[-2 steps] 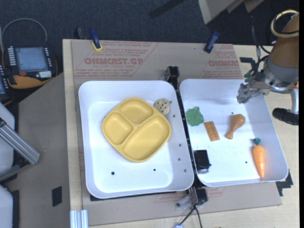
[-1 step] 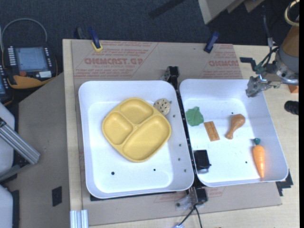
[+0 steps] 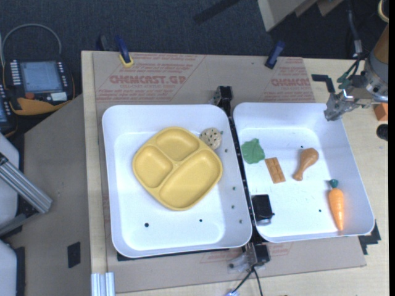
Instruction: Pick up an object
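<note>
Gripper (image 3: 336, 108) hangs at right bin's (image 3: 364, 184) far rim, jaw state unreadable, nothing visibly held; drumstick (image 3: 305, 163) lies just below-left of it, probably light rigid plastic, best pinched across narrow shank.

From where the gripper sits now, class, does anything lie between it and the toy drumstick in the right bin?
Nothing visible does. The gripper is at the right bin's upper right corner, and the drumstick lies below it on bare white floor. The carrot, cracker and green leaf lie off to the sides.
</note>
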Controlling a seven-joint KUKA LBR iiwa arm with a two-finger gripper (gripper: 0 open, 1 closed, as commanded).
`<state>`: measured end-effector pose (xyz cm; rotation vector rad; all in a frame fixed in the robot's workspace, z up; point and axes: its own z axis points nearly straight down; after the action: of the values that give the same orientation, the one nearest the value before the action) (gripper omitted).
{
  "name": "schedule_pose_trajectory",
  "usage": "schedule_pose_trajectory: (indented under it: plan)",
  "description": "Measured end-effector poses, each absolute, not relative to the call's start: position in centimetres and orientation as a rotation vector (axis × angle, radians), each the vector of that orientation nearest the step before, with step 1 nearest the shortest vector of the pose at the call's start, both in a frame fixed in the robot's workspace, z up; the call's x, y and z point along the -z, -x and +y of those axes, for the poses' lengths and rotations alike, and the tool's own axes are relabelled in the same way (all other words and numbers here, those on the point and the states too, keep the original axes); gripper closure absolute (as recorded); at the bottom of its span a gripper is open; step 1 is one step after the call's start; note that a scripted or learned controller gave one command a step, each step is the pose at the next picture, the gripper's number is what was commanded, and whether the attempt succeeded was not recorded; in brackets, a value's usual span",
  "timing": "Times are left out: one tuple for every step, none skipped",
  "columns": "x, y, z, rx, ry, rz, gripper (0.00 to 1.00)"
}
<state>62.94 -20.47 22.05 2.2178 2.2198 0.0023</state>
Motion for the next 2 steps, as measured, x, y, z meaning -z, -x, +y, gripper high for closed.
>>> schedule_pose_trajectory:
  plan:
    - [-22.5, -61.9, -14.3, 0.001, -2.219, 2.227, 1.0]
    - [-22.2, -61.2, -8.1, 0.001, -2.219, 2.228, 1.0]
